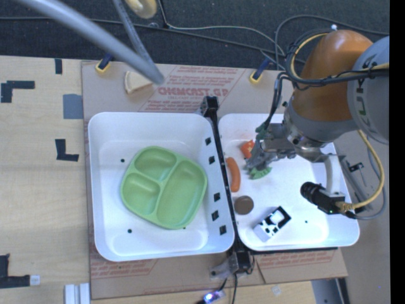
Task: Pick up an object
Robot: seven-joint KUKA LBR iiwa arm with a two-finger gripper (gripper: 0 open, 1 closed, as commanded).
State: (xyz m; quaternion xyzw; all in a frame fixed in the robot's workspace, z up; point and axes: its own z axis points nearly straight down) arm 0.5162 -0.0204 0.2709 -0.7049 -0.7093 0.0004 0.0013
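Hovering low in the right bin (329,233), fingers (259,163) whose state I cannot tell.

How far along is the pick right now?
Done: the gripper is down in the right white bin, at a small green object. In hand: nothing visibly lifted. Left: secure and raise something; the orange carrot-shaped piece, brown round disc and black-and-white block lie on the floor.
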